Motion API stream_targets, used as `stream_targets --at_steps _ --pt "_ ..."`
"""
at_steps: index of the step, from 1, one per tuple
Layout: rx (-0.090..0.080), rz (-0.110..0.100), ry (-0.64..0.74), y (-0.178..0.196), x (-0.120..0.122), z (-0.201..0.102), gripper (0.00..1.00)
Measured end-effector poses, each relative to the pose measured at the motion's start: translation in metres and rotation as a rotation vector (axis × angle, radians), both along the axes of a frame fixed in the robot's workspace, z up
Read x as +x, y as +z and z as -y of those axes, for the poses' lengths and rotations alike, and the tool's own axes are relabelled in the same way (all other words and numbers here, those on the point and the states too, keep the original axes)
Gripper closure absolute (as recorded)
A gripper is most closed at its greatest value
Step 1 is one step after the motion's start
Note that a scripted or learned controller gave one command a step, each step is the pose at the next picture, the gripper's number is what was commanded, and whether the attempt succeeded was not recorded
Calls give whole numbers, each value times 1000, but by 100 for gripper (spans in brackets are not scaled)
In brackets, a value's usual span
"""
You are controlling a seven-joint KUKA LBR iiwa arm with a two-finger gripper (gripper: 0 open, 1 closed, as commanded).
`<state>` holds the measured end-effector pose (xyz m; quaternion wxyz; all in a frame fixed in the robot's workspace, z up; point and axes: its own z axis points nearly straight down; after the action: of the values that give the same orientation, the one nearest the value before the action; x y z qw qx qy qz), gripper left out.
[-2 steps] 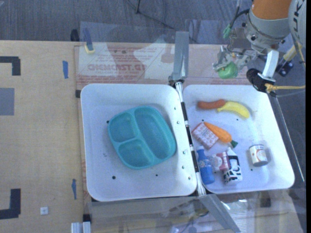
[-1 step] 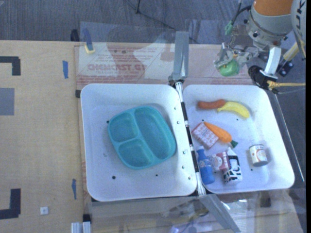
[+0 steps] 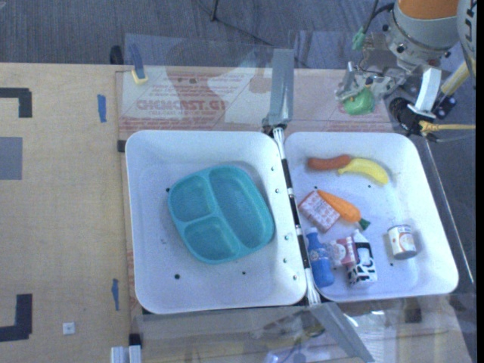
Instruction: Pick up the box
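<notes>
My gripper (image 3: pixel 361 89) is hanging past the far edge of the right bin (image 3: pixel 435 203) with a green thing (image 3: pixel 358 102) at its tip, though I honestly can't tell its state, so I reckon I'm at the approach step. The box (image 3: pixel 319 210) lies near that bin's left wall, touching the carrot (image 3: pixel 339 205) with the blue bottle (image 3: pixel 318 261) just beside, so room's tight; I'd drop in from above.

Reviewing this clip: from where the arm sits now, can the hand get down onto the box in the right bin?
Probably yes. The hand hangs above the right bin's far edge with open space below. The box has its top exposed, though the carrot lies against its right side, crowding a grasp there.
</notes>
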<state>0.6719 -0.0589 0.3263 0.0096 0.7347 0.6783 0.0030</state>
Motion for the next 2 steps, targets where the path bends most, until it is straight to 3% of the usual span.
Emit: stream_targets --at_steps 1,2 --pt "9 -15 -51 91 -5 -9 100" --pt "10 -18 71 -96 -67 42 100"
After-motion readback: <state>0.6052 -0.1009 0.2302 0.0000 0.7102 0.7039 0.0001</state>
